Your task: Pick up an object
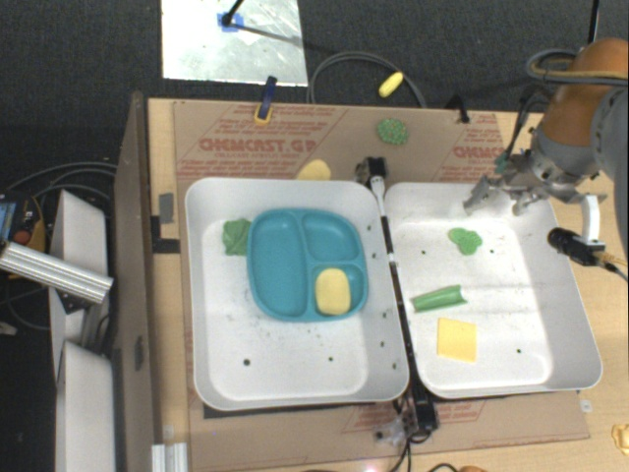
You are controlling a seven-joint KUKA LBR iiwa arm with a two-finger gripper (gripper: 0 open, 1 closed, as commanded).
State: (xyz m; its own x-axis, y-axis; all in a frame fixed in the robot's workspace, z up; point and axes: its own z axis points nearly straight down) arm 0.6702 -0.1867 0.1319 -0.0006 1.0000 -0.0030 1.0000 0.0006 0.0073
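Bins [211, 293], two in number, sat side by side on the bench, apparently so a piece could be carried from one to the other. At the right bin's far edge hung the arm [580, 116], its gripper [499, 197] spread open and empty, seemingly poised over the pickable pieces. One blue divided tray [285, 264] in the left bin held a single yellow lump [333, 291]. The right bin carried three pieces: one yellow block [456, 340], one green stick [436, 298], one green clump [465, 240] nearest the gripper.
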